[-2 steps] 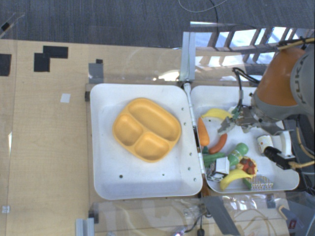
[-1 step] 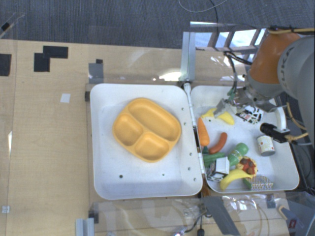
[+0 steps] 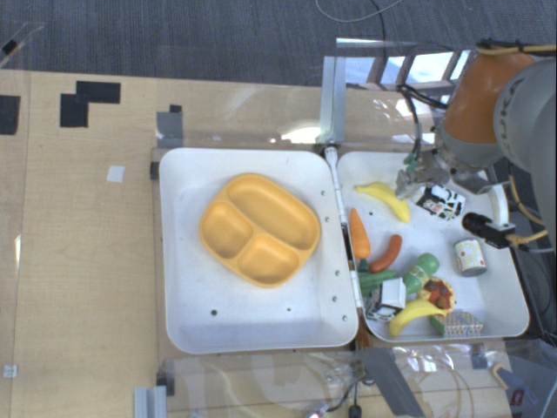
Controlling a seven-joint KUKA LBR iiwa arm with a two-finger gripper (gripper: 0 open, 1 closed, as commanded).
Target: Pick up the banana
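Banana (image 3: 385, 197) lies in right bin (image 3: 505, 316) nr its far-left corner, just beside bin's left wall. Claw (image 3: 412, 178) sits at banana's right end, close above it; can't tell if spread or pressed. 2nd banana (image 3: 411, 316) nr front edge. Yellow tray (image 3: 258, 228) in left bin (image 3: 187, 320).

Grey arm (image 3: 513, 103) angled down, claw (image 3: 411, 179) lowered.
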